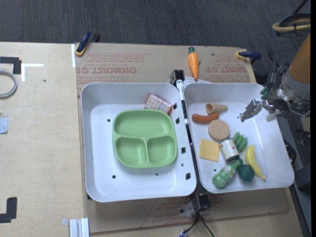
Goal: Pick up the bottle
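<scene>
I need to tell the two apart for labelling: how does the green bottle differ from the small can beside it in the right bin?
The green bottle is green and longer; the can is mostly white with a dark band and stubbier. The bottle lies nearest the bin's front wall, while the can lies farther back, beside the cheese slice. Both lie tilted in the right bin, apart from the gripper.

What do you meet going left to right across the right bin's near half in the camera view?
Cheese slice → green bottle → dark green ball → banana.
</scene>
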Controlling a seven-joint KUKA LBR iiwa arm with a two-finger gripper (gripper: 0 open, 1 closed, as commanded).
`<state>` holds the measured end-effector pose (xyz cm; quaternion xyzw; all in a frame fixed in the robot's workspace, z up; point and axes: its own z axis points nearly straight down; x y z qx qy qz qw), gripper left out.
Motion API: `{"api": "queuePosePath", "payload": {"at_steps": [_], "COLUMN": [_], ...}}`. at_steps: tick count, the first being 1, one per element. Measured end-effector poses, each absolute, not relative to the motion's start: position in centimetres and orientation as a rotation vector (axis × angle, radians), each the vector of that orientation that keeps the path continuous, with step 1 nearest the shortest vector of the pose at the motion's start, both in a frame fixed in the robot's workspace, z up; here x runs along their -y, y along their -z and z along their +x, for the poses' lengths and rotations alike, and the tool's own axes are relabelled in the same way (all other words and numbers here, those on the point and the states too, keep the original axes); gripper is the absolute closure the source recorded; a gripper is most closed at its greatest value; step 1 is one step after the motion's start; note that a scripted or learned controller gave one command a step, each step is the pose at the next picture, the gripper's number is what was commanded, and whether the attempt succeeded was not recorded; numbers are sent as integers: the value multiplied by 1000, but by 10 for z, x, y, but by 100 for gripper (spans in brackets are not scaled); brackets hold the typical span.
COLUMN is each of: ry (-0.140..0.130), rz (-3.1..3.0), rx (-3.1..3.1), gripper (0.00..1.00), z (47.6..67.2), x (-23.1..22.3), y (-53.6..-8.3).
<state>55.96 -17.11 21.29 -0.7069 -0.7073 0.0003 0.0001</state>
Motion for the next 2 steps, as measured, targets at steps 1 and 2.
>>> {"api": "queuePosePath", "payload": {"at_steps": [1, 2], "ry": [-1, -1], "rz": [-2220, -1966], "rx": [2224, 2451], "gripper": [100, 100], "z": [560, 478], "x": [171, 172], "y": [-222, -231]}}
